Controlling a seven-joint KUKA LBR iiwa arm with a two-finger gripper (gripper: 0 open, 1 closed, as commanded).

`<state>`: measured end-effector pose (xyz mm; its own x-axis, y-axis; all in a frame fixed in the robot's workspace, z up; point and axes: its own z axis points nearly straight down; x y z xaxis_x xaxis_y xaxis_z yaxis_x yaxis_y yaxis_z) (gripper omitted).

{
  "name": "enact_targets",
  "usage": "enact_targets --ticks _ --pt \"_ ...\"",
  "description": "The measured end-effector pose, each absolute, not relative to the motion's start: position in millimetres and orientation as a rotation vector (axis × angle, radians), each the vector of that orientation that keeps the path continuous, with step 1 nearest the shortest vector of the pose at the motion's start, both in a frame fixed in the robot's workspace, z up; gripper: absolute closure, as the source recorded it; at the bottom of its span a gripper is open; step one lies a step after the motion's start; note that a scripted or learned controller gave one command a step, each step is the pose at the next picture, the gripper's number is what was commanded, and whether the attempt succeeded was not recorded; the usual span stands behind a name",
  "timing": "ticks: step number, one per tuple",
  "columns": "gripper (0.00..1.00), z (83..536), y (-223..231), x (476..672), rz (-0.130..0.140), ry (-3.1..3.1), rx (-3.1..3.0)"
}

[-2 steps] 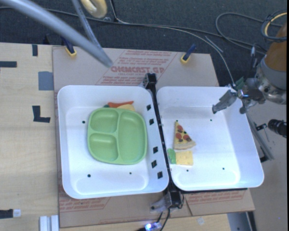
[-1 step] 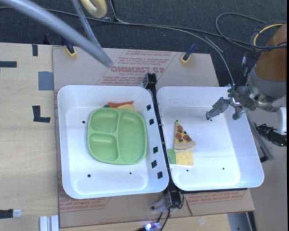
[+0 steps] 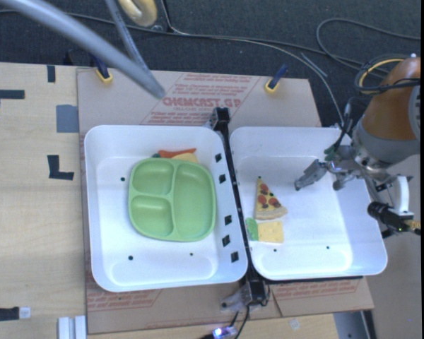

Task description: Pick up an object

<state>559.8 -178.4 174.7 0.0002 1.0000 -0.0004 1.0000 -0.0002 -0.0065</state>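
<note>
Evidently we hung at the approach, our end effector [image 3: 324, 176] spread and holding nothing, needing to descend onto the pizza slice [image 3: 268, 200].

One fixed camera is mounted above the bench, looking down at a slant. It frames both shallow white plastic bins: the left bin [image 3: 99, 210] and the right bin [image 3: 353, 253], side by side near centre. The light wooden benchtop [image 3: 28, 210] fills the left; dark carpeted floor [image 3: 268, 13] crosses the top. The grey arm with orange band [image 3: 389, 119] enters from the right. Distance is moderate.
</note>
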Motion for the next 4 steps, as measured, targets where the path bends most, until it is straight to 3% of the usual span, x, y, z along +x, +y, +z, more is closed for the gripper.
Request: enact_targets --ticks 1,2,4 --pt "0.00 130 -181 557.7 0.007 -2.219 -2.218" --pt "1.00 143 -180 559.1 0.002 -2.222 -2.217" --pt "1.00 232 -187 554.5 -0.003 -2.225 -2.222"
